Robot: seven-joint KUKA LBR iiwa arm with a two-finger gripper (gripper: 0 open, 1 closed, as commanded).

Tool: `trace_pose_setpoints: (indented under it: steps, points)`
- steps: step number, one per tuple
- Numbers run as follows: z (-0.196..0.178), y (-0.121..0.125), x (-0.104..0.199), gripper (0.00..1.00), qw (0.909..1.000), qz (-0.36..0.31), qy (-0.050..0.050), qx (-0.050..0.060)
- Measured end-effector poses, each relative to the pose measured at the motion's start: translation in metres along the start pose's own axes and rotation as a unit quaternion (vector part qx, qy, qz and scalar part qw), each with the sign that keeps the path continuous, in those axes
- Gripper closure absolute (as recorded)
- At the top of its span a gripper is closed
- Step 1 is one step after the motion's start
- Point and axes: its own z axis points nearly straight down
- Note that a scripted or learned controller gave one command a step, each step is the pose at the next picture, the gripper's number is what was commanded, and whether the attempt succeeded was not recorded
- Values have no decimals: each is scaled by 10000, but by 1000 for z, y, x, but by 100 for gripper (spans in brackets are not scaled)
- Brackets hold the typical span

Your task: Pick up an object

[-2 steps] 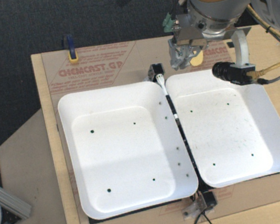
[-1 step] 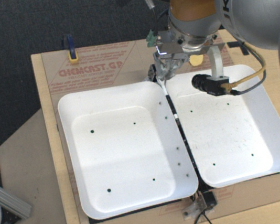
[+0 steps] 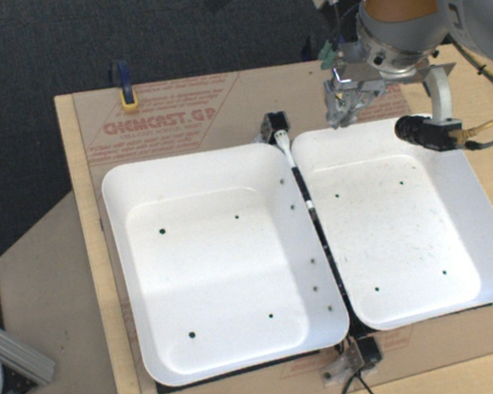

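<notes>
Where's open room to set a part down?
Bare floor all across the left bin, and across the right bin too. Crowded only at the right bin's far rim, where the gripper hangs.

Two shallow white bins, left bin [image 3: 211, 263] and right bin [image 3: 393, 232], side by side.

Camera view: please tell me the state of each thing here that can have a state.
left bin: lies flat, open side up, white floor showing.
right bin: lies flat beside the left bin, with fine dark specks on its floor.
gripper: points down at the right bin's far rim.
blue clamp: stands on the board's far edge.
</notes>
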Motion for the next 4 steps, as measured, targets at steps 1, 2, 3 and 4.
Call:
trace_pose_setpoints:
  steps: [1,2,3,4]
  points:
    - [-45,-16,-14,100,10000,-29,10,-42]
    - [-84,-45,-31,100,10000,-31,11,-42]
    - [-1,-6,23,100,10000,-67,25,28]
    - [5,-17,-53,100,10000,-7,7,6]
